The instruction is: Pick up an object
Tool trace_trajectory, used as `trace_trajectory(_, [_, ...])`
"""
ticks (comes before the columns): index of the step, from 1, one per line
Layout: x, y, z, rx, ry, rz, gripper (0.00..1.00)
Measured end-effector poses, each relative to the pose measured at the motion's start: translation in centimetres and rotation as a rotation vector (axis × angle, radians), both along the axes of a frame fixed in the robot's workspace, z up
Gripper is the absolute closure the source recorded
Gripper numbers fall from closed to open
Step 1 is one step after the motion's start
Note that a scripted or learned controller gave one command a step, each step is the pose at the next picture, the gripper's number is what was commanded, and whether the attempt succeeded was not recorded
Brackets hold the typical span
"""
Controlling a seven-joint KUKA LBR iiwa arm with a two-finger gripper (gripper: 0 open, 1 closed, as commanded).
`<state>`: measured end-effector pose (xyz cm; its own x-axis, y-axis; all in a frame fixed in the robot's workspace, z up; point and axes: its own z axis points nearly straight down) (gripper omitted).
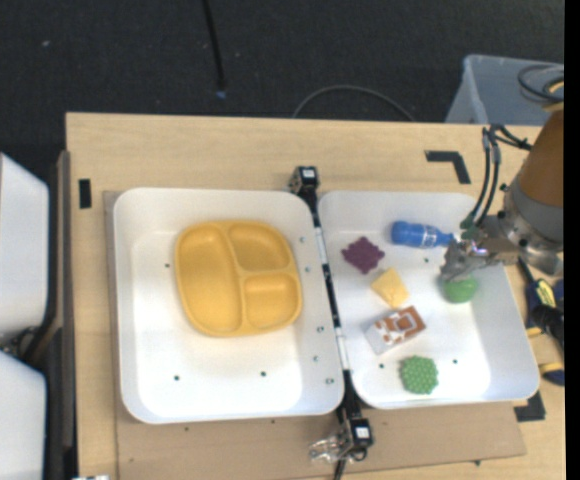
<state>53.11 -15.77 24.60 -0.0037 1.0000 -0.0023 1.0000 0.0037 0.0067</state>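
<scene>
The gripper (pixel 462 264) hangs over the right bin (pixel 490 368), right above a green ball (pixel 460 290). I cannot tell how its jaws stand. A blue bottle (pixel 418 234) lies at its ten o'clock.

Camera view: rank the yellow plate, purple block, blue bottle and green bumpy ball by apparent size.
1. yellow plate, by far the largest.
2. blue bottle.
3. green bumpy ball and purple block look about alike; I won't rank them.

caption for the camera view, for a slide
Gripper over a green ball in the right bin; yellow plate in the left.
</scene>
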Motion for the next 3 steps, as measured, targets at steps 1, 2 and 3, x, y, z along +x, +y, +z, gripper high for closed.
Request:
trace_trajectory(1, [0.1, -0.1, 2.9, 0.001, 0.002, 0.001, 1.00])
trace_trajectory(2, [0.9, 4.9, 3.2, 0.002, 0.003, 0.004, 1.00])
trace_trajectory(3, [2.8, 10.2, 1.8, 0.003, 0.007, 0.003, 1.00])
